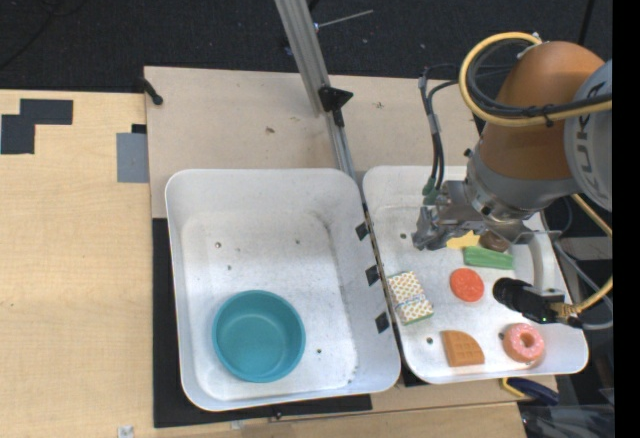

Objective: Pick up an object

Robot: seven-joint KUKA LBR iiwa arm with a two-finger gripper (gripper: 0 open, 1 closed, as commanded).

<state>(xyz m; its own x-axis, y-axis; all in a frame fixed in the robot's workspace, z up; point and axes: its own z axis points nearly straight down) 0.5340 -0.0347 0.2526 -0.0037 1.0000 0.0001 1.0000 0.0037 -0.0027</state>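
Desk (80,256): jaws low over rt white bin (400,191), open/closed can't tell; yellow piece (463,242) just beside jaws, green block (488,258) near.

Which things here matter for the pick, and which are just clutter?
Job: claw; right bin; pickable items in it: yellow piece, green piece, red disc, checkered block, brown wedge, pink donut.
Lying about, likely: left bin; teal bowl in it, far from the claw; metal rail behind the bins.
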